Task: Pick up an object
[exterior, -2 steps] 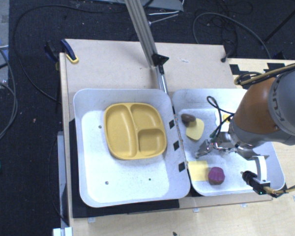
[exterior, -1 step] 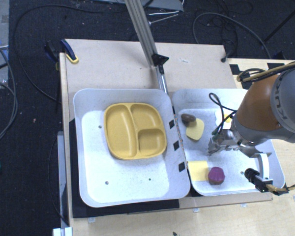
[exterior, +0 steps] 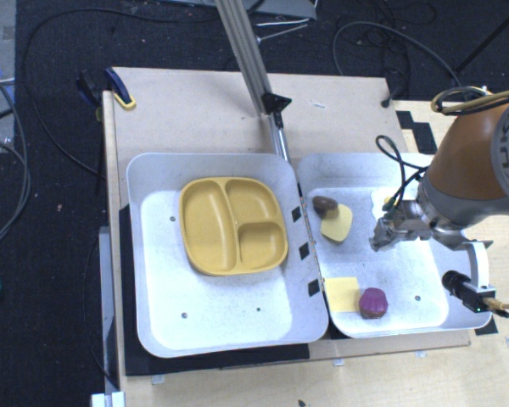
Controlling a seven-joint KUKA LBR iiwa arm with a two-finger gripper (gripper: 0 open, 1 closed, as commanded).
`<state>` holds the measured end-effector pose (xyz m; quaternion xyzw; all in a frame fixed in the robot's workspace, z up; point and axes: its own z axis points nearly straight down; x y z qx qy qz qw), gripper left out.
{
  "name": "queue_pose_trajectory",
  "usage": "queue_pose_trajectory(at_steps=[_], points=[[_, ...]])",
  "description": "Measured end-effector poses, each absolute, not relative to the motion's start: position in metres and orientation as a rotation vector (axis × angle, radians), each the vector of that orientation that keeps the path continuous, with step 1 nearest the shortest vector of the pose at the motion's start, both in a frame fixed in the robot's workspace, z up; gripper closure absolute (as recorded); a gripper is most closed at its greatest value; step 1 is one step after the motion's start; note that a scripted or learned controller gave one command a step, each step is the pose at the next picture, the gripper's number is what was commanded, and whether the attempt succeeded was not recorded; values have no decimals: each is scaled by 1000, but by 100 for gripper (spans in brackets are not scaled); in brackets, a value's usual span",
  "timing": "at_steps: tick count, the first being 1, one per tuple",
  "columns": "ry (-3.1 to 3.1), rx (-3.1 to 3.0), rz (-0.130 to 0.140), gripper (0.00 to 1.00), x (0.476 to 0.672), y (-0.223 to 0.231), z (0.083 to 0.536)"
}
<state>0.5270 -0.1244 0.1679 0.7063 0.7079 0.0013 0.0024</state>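
In the right bin (exterior: pixel 424 312) lie a small brown object (exterior: pixel 325 203), a pale yellow rounded piece (exterior: pixel 337 224) touching it, a yellow square block (exterior: pixel 341 294) and a purple object (exterior: pixel 372 303) beside that block. A bit of pale yellow shows at the bin's far side (exterior: pixel 379 200), partly hidden by the arm. My gripper (exterior: pixel 384 236) hangs low over the middle of the right bin, to the right of the rounded yellow piece and above the purple object. Nothing shows between its tips.
The left bin (exterior: pixel 153 312) holds a yellow divided plate (exterior: pixel 234 225). A metal pole (exterior: pixel 246 49) slants from the top down to the gap between the bins. The arm's orange band (exterior: pixel 467 155) fills the right side. Black cable (exterior: pixel 394 164) loops near the wrist.
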Motion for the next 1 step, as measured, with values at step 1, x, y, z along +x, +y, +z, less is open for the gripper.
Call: queue_pose_trajectory(at_steps=[1], points=[[2221,2215,4,100,528,-124,221]])
